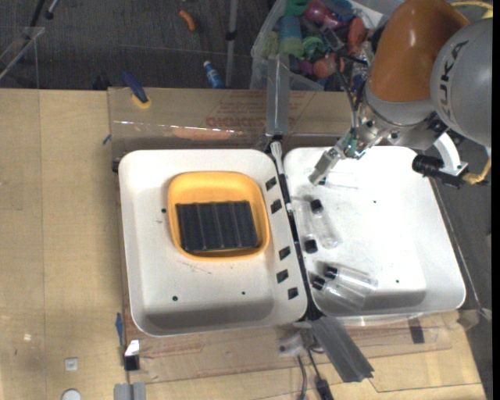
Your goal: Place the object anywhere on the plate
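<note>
The claw (320, 173) is hanging over the right bin's (406, 195) far-left corner; whether it is open or closed cannot be told. Clear objects (344, 280) are lying along that bin's left side. The orange plate (219, 187) is sitting in the left bin (148, 258), carrying a dark ridged block (216, 225).

Pale wood tabletop (55, 234), light even. Dark carpeted floor (117, 39) beyond its far edge. Clear crate (312, 39) of bright toys at the back, top centre. Thin cables (35, 23) cross the floor, top left. Blue clamp (137, 91) on the tabletop's far edge.
</note>
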`<move>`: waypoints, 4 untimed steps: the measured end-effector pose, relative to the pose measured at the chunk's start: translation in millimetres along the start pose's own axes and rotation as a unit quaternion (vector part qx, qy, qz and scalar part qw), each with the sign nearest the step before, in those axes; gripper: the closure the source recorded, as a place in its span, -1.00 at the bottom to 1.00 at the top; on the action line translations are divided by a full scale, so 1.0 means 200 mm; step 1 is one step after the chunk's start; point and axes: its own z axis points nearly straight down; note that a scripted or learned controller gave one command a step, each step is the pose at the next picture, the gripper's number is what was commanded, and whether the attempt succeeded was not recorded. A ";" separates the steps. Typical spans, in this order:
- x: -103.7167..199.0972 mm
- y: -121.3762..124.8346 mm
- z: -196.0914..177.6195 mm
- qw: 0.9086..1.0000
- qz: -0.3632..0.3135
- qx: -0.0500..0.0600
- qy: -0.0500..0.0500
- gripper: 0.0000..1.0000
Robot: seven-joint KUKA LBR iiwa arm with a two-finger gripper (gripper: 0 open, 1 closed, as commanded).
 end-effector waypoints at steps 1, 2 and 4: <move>-0.14 -0.12 -0.10 0.999 -0.043 -0.001 -0.001 -1.00; -0.36 -0.31 0.08 0.997 -0.073 0.001 0.001 -1.00; -0.58 -0.58 0.12 0.968 -0.250 0.000 0.001 -1.00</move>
